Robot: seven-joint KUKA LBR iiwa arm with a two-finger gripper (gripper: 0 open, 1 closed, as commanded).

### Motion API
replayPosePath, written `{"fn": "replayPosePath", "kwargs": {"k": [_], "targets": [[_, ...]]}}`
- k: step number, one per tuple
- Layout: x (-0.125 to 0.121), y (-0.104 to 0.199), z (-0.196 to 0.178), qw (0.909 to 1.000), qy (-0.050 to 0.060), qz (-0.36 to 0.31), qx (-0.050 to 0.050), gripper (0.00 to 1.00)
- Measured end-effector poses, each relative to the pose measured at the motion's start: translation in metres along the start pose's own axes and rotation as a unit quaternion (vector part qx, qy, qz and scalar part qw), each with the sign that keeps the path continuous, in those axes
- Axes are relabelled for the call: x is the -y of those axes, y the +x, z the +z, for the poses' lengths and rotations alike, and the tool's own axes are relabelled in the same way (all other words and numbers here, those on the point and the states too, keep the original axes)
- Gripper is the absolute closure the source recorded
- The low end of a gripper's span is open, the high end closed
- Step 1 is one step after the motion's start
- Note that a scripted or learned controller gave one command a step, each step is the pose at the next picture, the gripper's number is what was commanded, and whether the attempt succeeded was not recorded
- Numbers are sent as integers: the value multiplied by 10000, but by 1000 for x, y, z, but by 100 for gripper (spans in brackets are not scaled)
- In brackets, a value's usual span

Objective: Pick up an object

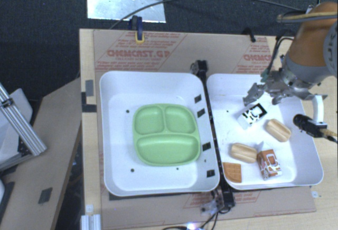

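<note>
Noting nearest the camera an orange-brown square cracker, lying flat against the near rim of the right bin. Finding just to its right a small orange and white carton, tilted and touching the right end of the near tan roll. Recording a second tan roll farther back and to the right, apart from the first. Logging a white box with a black printed mark in the middle of the same bin, left of the second roll and clear of it.

Observing the gripper hanging low over the far half of the right bin, just beyond the marked box, with its two grey fingers spread and bare bin floor showing between them. Seeing nothing pinched. Judging the pick as not yet made, finding every item resting on the bin floor and none lifted. Reading the marked box as the likeliest target, being nearest the tool, though not confirming this. Leaving outstanding: descending over an item, closing on it, lifting it.

Counting two white bins. Counting in the left bin one green divided plate, sitting centrally. Counting in the right bin five loose items: two rolls, one carton, one cracker, one marked box. Counting one arm and one gripper.
</note>
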State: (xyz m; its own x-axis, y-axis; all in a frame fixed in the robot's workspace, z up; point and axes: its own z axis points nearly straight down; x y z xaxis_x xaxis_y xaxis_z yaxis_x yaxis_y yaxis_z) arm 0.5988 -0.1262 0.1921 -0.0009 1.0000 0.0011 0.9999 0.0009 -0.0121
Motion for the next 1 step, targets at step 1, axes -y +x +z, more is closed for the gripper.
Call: {"fn": "replayPosePath", "kwargs": {"k": [1], "targets": [[-3, 0, -8, 10000, -66, -11, 7, 0]]}}
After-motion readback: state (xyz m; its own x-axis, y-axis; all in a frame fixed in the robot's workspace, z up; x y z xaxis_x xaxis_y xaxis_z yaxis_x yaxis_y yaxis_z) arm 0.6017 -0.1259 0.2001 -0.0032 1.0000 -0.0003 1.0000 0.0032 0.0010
